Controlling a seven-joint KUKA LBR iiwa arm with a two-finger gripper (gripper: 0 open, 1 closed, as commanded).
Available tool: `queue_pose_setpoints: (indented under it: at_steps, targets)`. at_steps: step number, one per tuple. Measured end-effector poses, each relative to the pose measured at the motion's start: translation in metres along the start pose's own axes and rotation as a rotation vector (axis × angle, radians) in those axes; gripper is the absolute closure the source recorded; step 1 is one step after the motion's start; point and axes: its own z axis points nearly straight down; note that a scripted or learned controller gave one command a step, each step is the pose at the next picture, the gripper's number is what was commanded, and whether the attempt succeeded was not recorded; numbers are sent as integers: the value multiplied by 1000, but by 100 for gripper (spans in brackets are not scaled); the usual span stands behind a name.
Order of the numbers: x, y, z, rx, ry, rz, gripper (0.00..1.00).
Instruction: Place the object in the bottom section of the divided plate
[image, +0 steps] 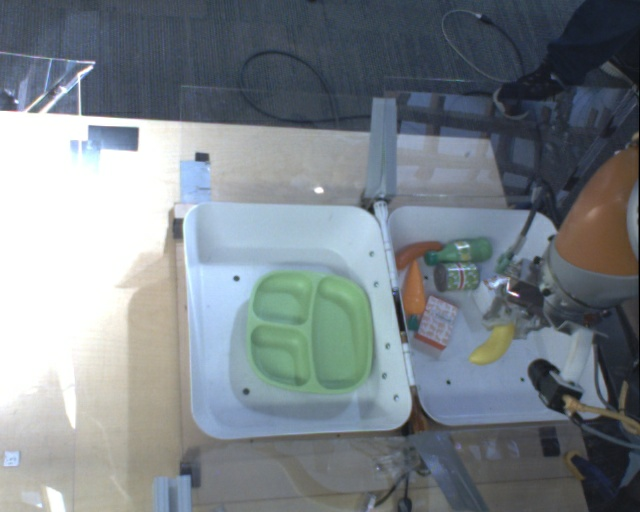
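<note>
A pale wooden desk (100, 300) carries two shallow white bins side by side, with strong light washing out its far-left part. The left bin (210, 330) holds a green divided plate (310, 332), which lies flat near the bin's middle with one long section on its right and two smaller sections on its left; all three sections are bare. The right bin (470, 395) sits just beside the left bin, the two rims meeting along a grey divider post (382, 150). Right of the plate, inside the right bin, lie an orange carrot-like piece (413, 288) close to the shared rim, a green bottle (462, 250) and a small dark can (458, 277) beyond it, a patterned red-and-white card box (435, 323), and a yellow banana (493, 345) farther right still. The arm reaches in well to the right of the plate, its orange band (598, 235) large at the edge, and the hand (515, 295) hangs over the right bin just above the banana; whether it is clenched or released cannot be told. Beyond the desk, past the plate's far side, runs dark ribbed flooring (250, 40) with loose black cables (290, 70).
</note>
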Motion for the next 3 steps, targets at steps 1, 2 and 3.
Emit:
queue_pose_setpoints:
  at_steps: [1,2,3]
  targets:
    - [68,16,25,3,1,20,100]
    - [132,-13,-12,0,3,-142,100]
    - [131,-13,-12,0,2,-142,0]
